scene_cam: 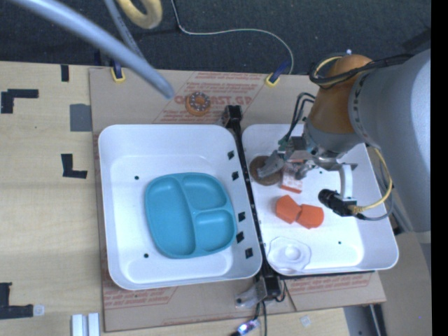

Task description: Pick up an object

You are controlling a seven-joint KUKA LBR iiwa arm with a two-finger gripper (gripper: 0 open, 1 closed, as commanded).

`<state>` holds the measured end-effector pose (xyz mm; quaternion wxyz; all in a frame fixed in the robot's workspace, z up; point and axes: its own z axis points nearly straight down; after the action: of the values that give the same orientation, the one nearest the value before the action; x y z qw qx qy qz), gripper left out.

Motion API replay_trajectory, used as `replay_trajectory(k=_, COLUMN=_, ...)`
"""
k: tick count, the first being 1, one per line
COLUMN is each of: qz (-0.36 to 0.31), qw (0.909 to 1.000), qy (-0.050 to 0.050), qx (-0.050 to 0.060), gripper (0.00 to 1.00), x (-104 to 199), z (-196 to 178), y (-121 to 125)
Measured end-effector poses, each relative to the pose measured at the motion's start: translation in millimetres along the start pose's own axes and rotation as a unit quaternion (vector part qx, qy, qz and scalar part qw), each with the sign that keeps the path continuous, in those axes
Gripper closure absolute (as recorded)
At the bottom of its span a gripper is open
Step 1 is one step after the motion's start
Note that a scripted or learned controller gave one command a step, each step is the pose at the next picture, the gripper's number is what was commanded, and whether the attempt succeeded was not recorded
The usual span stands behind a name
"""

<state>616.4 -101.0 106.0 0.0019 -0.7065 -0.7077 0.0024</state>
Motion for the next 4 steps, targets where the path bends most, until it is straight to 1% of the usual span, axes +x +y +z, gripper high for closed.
replay_trajectory(k=1, qz=-0.001, qw=1.0000, qy=0.001, qx=-0.001, gripper=1.00, x=1, z=-13, y=1)
replay_trajectory(k=2, qz=0.000, qw=1.0000, qy=0.001, qx=-0.004, gripper=1.00, x=3, z=-72, y=8)
replay_trajectory(k=3, qz=-0.001, qw=1.0000, qy=0.000, qx=-0.005, gripper=1.00, x=9, z=-134, y=6)
replay_trajectory(k=4, qz=0.000, qw=1.0000, qy=0.000, qx=-0.005, gripper=1.00, x=10, z=-187, y=6)
